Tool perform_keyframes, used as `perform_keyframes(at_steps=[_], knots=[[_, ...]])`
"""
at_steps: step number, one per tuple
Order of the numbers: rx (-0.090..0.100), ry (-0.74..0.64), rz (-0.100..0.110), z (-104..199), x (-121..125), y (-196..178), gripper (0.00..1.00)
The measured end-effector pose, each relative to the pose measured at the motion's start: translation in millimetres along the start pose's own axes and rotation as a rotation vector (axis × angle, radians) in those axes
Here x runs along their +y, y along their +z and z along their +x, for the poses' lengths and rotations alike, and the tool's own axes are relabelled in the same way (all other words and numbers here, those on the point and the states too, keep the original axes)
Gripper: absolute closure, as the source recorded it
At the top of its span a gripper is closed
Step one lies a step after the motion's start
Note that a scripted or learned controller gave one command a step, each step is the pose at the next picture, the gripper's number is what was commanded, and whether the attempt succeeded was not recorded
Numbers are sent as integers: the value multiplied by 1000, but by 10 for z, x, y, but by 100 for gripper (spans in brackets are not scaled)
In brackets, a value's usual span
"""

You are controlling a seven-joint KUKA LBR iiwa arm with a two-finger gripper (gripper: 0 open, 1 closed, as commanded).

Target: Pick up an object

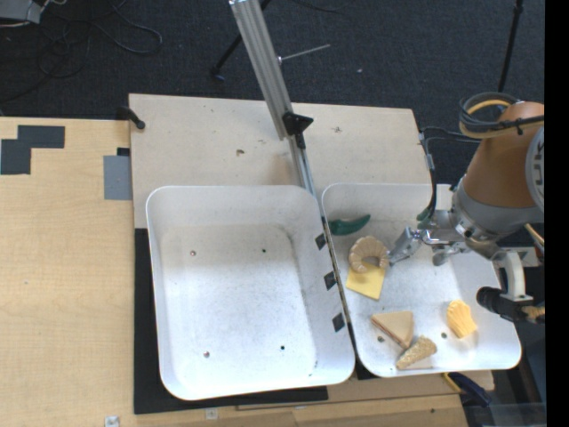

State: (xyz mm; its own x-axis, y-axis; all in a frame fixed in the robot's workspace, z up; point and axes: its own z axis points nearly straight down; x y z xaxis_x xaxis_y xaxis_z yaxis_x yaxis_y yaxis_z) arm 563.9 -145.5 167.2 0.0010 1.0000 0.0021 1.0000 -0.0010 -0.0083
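Tan shell-like piece (366, 254) just left of pincer (402, 248).

One fixed overhead camera, slanted down, both bins (236, 198) framed, mid-distance

arm (511, 172) cut off at right edge

A KUKA arm (507, 181) with a rounded orange band above its grey wrist, yellow and black cables looped at its top, ends in a small metallic pincer (411, 241) of bare silver parts.
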Motion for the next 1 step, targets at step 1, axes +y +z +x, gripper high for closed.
perform_keyframes(at_steps=[1], knots=[[1,1,1,73,-96,556,0]])
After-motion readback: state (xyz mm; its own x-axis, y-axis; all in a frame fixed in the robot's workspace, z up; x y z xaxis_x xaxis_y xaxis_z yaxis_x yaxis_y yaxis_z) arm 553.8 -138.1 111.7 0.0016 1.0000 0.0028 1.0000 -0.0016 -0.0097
